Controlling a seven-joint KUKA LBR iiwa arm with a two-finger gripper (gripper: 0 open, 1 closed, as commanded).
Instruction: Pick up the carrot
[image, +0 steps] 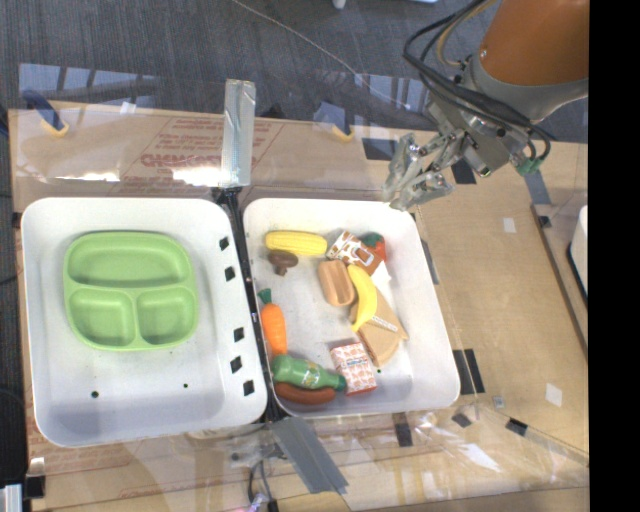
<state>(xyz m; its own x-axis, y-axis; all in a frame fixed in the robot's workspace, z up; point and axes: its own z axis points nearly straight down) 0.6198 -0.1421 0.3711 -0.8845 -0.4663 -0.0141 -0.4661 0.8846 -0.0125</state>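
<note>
One carrot (273, 327) by right bin's (432, 330) left wall, arm (470, 140) above far rim

We see a bench (500, 290) with a pale brown top — cardboard-like sheets under clear film, held down with strips of tape. Two shallow white bins rest directly on it, side by side and touching along their inner edges: the left bin (60, 400) and the right bin (435, 330). A strip of silvery tape (238, 130) stands upright behind the seam between them — another grey strip (310, 455) lies at the front of that seam.
</note>
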